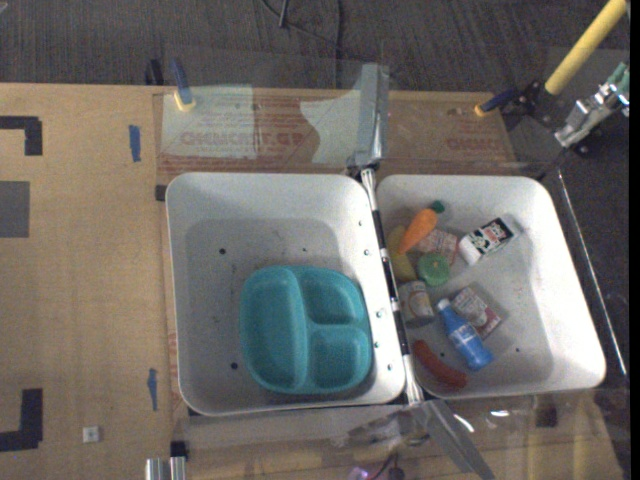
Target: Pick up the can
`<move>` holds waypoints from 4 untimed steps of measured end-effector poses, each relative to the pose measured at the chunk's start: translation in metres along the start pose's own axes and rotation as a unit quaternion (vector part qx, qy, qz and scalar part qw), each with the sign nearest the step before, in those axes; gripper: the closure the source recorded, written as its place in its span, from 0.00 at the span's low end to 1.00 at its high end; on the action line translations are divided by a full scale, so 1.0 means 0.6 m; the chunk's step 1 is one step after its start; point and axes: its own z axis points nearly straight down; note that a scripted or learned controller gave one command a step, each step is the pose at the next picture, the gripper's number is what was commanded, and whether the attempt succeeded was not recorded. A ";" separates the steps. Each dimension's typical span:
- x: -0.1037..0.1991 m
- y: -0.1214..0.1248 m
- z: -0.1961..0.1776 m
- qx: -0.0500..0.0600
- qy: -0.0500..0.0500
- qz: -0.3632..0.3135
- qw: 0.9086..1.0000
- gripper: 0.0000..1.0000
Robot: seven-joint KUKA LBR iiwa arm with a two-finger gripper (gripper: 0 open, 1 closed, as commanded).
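The can (417, 302) is a small grey cylinder with a pale, brownish label. It sits in the right bin (560, 268), close to that bin's left wall. A green round-topped item (434, 269) lies just behind it, and a blue bottle (465, 336) lies to its front right. A red sausage-shaped toy (439, 364) rests in front of it near the bin's front corner.
The right bin also holds an orange carrot (424, 224), a yellow piece (401, 258), a small white carton (487, 238) and a flat packet (478, 310). A teal divided plate (305, 330) lies in the left bin (200, 268). A yellow rod (590, 38) and a metal clamp (592, 116) stand at the top right.
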 end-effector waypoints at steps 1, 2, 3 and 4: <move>-0.065 0.019 0.054 0.000 0.000 -0.040 0.999 1.00; -0.065 0.023 0.033 -0.003 -0.004 -0.041 0.999 1.00; -0.062 0.021 0.153 0.001 0.001 -0.050 0.999 1.00; -0.067 0.018 0.092 0.000 0.000 -0.008 1.000 1.00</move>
